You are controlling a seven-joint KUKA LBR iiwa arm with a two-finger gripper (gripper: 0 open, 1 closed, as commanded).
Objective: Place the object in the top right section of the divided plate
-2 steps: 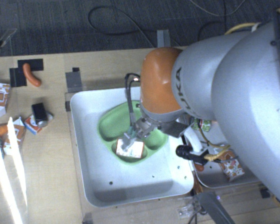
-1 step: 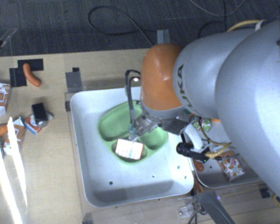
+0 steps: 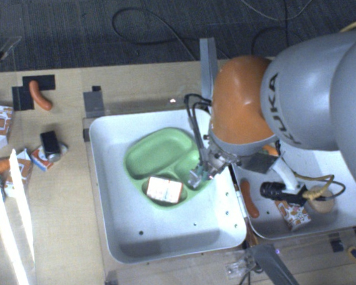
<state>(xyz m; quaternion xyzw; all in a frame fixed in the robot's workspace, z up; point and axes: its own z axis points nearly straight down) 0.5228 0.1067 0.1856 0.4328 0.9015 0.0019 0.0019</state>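
Green divided plate [image 3: 156, 150] lies in the left bin [image 3: 163, 239], toward its upper middle. A small white-and-orange carton [image 3: 164, 190] lies in the plate's lower section, against the dividing ridge. I take it to be the task's thing, and if so it is in the wrong compartment. The gripper [image 3: 197, 177] is low at the plate's right rim, just beside the carton, with nothing visibly held. Open or closed: cannot tell, the wrist covers it.

Risks, as I judge them:
- The gripper sits at the rim, not over the carton. A descent here could strike the rim and tip or skid the light plate.
- The carton lies flat and slightly askew. A pinch may slide off it or shove it against the wall.
- The dividers look low, so an off-centre release could leave the carton straddling a ridge.
- The arm overhangs the plate's right side, so the target section is hard to check.
- The right bin [image 3: 346, 218] holds a sausage [image 3: 250, 199] and a second carton [image 3: 293, 213], either of which could be picked by mistake.
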